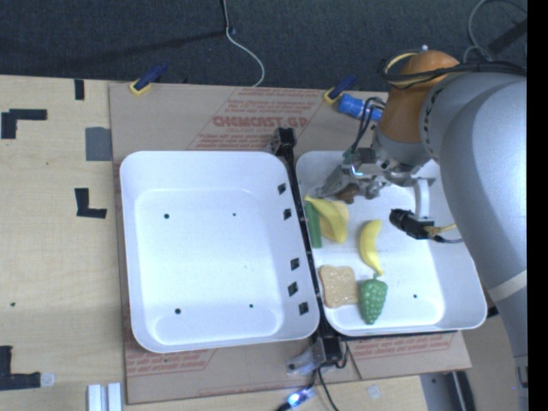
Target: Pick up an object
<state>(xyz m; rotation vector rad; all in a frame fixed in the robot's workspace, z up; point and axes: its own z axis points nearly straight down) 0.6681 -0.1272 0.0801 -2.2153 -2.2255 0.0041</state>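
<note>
- Gripper (349, 181) of the grey arm hung low at the far end of the right white plastic bin (445, 311); whether it stood open, or held anything, could not be told.
- Just beside it lay a small brown object (347, 193), touching the yellow-and-green toy corn cob (329, 219).
- Nearby curved yellow plastic banana (370, 245) looked light, stiff and slick, best pinched across its middle.

The arm (492, 169) is a thick, smooth grey casing with rounded joints and a faint sheen. An orange band (411, 101) wraps it just above the wrist. Dark cables loop over that band, one meeting a blue fitting (353, 107). The tool (353, 178) is bare silver metal, with a small black part (411, 223) beside it.
</note>
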